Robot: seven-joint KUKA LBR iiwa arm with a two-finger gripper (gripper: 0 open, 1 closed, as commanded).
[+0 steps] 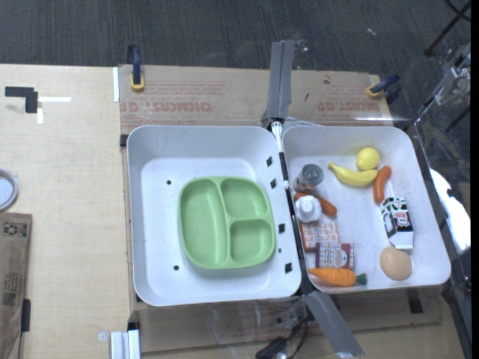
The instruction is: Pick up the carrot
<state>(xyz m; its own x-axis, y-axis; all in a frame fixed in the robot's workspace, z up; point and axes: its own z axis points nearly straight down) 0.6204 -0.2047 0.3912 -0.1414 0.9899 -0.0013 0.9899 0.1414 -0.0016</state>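
The carrot, orange with a small green tip on its right end, lies flat along the front wall of the right bin, near the front left corner. A red printed box rests just behind it, almost touching. A tan round ball sits to its right in the front right corner.
Behind the carrot the right bin holds a white bottle, a small orange piece, a grey can, a banana, a lemon, a red sausage and a milk carton. A green divided plate lies in the left bin.
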